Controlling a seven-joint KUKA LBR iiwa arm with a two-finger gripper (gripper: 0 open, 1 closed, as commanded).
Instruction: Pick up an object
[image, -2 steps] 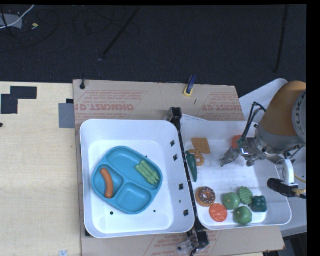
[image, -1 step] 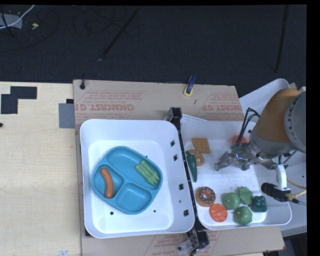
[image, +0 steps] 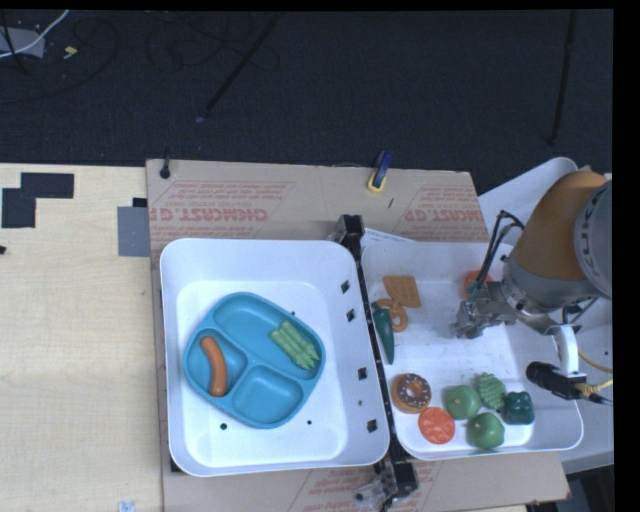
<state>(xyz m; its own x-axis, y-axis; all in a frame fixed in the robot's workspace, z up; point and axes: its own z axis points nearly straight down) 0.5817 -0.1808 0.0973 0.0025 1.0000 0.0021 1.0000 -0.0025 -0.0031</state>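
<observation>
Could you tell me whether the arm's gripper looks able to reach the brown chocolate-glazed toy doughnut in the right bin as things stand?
Probably yes. The gripper hovers in the same right-hand white bin, and the brown chocolate-glazed toy doughnut lies uncovered, with bare floor between them.

Bench surroundings, seen from above

A cardboard sheet (image: 300, 200) with reversed red lettering lies under both bins, and a blue-and-yellow clamp (image: 379, 172) grips its far edge. To its left stretches a pale wooden tabletop (image: 70, 330) bearing a grey square (image: 131, 230) and black block shapes (image: 35, 195) (flat marks, it seems). Beyond the bench, dark carpet (image: 320, 80) carries loose cables (image: 40, 35) near the top-left corner.
</observation>
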